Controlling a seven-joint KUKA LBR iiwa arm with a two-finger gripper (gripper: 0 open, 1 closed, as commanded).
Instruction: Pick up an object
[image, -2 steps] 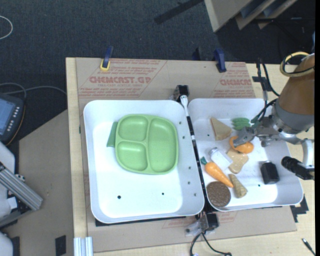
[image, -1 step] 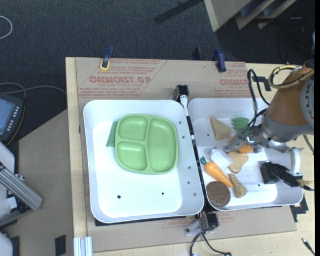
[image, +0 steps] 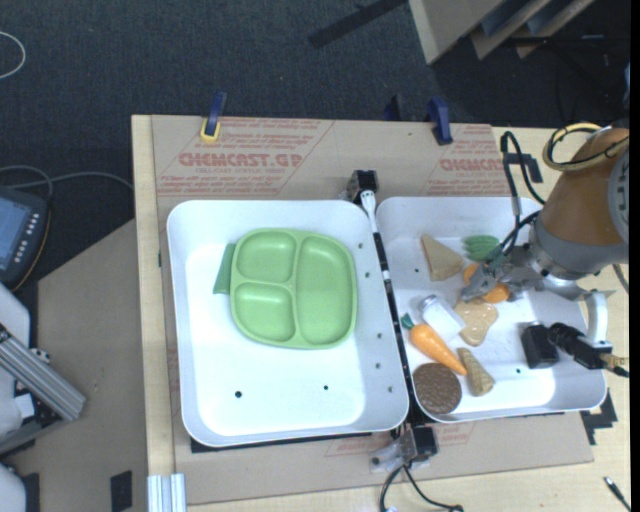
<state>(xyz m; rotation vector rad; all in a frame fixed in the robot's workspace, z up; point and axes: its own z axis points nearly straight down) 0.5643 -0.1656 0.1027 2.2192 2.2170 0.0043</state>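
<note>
My gripper (image: 484, 281) hangs low over the middle of the right bin (image: 520, 222), reaching in from the right. Right under its tip lies a small orange piece (image: 493, 294), partly covered by it. A tan wedge (image: 440, 258) and a green piece (image: 483, 243) lie just behind the gripper. A pale beige chunk (image: 475, 321) sits just in front of it. Further forward are a carrot (image: 436, 344), a tan stick (image: 478, 372) and a round brown disc (image: 437, 388). A small white bottle (image: 430, 306) lies to the left of the chunk.
The left bin (image: 200, 380) bears a green divided plate (image: 295, 288) towards its back. A black ridge (image: 380, 270) marks where the two bins meet. The arm's grey and orange body (image: 585, 215) hangs over the right bin's far right side.
</note>
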